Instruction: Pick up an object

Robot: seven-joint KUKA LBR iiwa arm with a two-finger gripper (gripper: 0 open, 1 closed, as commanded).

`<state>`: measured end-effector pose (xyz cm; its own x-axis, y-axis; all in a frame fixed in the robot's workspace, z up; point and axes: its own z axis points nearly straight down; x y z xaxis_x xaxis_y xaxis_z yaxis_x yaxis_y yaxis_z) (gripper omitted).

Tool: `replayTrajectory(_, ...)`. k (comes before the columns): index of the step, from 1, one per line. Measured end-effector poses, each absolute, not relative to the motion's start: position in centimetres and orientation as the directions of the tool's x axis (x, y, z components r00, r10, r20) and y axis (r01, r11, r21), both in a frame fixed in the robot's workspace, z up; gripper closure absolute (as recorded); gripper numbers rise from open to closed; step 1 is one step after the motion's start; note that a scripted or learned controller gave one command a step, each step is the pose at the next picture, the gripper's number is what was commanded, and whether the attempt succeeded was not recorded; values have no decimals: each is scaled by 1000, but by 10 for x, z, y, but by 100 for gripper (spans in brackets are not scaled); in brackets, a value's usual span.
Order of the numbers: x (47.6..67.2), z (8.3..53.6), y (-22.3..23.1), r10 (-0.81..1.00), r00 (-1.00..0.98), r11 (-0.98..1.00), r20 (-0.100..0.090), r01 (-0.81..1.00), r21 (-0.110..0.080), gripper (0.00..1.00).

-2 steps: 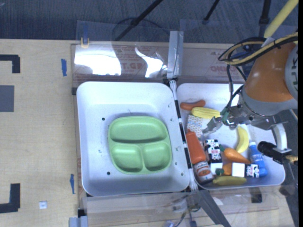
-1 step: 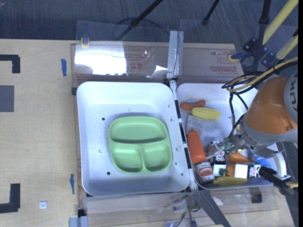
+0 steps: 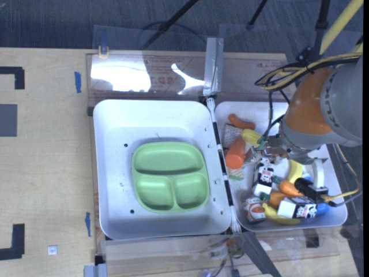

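Note:
The right bin (image 3: pixel 337 215) holds a heap of small toys. Among them are an orange cylinder (image 3: pixel 235 153), an orange sausage-shaped piece (image 3: pixel 241 122), a yellow piece (image 3: pixel 252 136), a black-and-white cow figure (image 3: pixel 265 172), a banana (image 3: pixel 294 169) and an orange carrot (image 3: pixel 281 188). My arm, with its orange band (image 3: pixel 305 111), reaches in from the right over this bin. My gripper (image 3: pixel 268 149) hangs low over the middle of the heap, just right of the orange cylinder and above the cow figure. The wrist hides its tips.
The left bin (image 3: pixel 109 154) holds a green divided tray (image 3: pixel 170 175). A clear panel (image 3: pixel 150 68) stands behind the bins. Yellow and black cables (image 3: pixel 288 74) loop above the arm. More toys, including a small can (image 3: pixel 253 208) and a blue piece (image 3: pixel 323 209), crowd the right bin's front.

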<state>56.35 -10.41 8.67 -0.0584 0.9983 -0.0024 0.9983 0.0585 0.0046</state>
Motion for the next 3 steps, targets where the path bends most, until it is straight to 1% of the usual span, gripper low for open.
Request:
replayTrajectory(1, 571, 185, -85, 997, 80, -80, -1, 997, 0, 0)
replayTrajectory(2, 619, 115, -165, 992, 125, -125, -2, 992, 5, 0)
replayTrajectory(3, 573, 87, -194, 992, 124, -124, 4, 992, 2, 0)
